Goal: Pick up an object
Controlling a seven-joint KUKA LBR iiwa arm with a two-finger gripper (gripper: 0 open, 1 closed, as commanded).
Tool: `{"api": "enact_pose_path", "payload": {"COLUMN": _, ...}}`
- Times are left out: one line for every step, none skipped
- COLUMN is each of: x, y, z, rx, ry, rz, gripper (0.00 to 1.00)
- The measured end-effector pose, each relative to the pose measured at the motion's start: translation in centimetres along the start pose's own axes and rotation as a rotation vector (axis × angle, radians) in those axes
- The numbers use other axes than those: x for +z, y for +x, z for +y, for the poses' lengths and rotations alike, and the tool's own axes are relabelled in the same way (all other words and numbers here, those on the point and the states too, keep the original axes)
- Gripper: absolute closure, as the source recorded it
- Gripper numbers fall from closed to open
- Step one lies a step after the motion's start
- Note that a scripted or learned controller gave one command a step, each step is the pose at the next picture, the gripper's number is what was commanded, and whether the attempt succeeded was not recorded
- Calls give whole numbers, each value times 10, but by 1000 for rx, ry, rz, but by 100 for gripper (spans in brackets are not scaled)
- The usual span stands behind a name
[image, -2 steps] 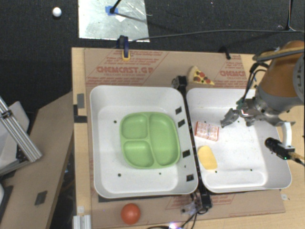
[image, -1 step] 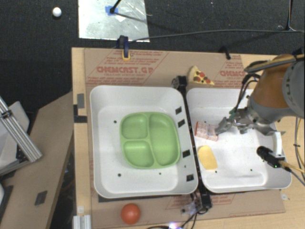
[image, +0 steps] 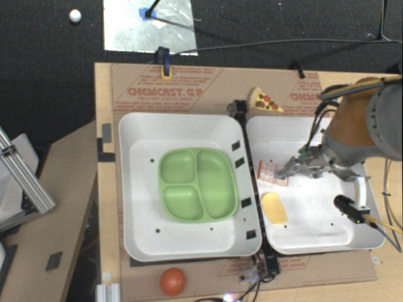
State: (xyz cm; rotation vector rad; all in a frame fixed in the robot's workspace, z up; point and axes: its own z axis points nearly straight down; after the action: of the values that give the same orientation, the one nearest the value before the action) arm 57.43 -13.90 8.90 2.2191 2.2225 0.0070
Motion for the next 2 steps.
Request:
{"api": "enact_pose_path", "payload": {"x": -13, "y": 1, "z": 3, "rx": -2, "ry": -10, "rz": 0, "gripper": 100}}
{"api": "enact_pose_path", "payload": {"x": -60, "y": -5, "z": 10, "rx": -2, "ry": -2, "rz": -4, "gripper": 100}}
